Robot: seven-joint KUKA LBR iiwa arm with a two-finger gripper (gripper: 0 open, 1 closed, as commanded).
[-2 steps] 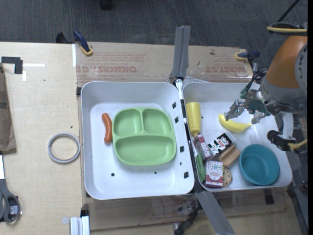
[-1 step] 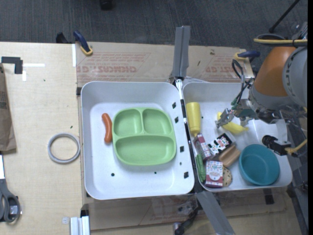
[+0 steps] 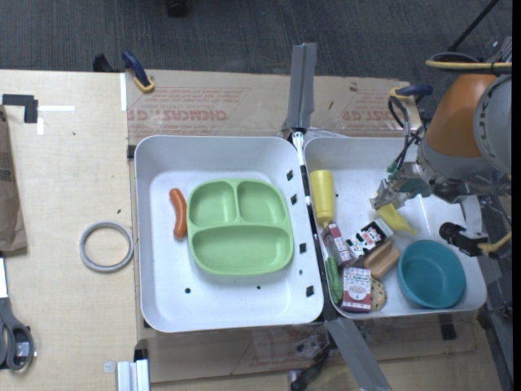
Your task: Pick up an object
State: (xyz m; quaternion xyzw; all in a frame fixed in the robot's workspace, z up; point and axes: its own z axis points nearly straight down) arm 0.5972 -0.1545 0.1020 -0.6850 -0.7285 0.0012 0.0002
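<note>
My gripper hangs low in the right bin, near its middle. A small yellow piece lies just below its tip; whether they touch is unclear. Around it lie a yellow cylinder by the left wall, a black-and-white patterned item, a brown roll, a pink carton and a blue bowl. In the left bin, a green divided plate sits with an orange sausage-shaped piece beside it.
A thin green item and a dark bar lie along the right bin's left wall. A grey tape ring, scissors and a blue clamp rest on the bench outside the bins.
</note>
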